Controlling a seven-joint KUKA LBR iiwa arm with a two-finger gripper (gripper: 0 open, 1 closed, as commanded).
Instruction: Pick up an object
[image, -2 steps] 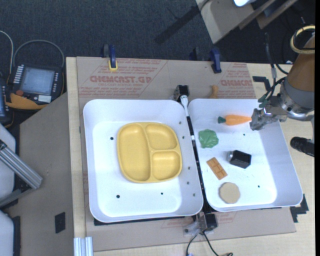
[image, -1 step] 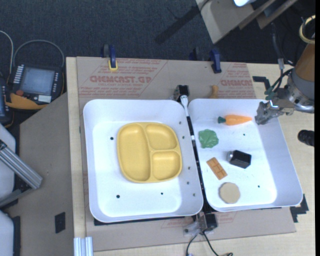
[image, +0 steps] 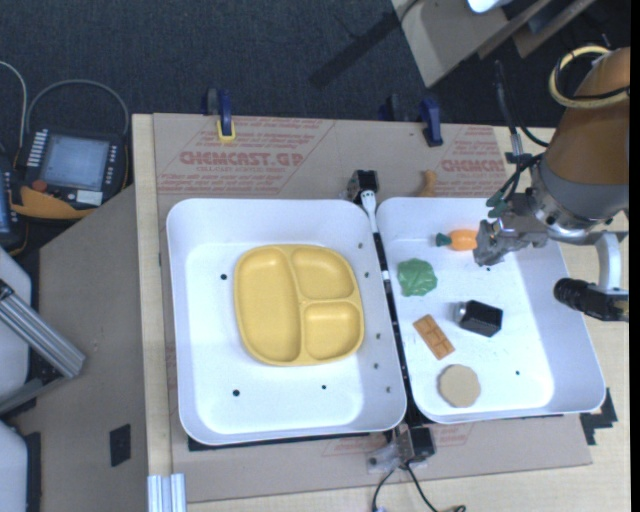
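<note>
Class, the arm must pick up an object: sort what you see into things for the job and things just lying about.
For the job: gripper, carrot, green broccoli piece, black block, brown cracker, round tan cookie.

Lying about: yellow divided plate, handheld control pad, blue clamps.

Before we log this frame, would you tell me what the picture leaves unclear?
- Gripper: small and dark from the camera view; finger state unreadable.
- Orange item beside it: too small to identify, and contact with the gripper unclear.
- Black block: its dark faces show no detail.
- Arm: cut off by the right edge.
</note>
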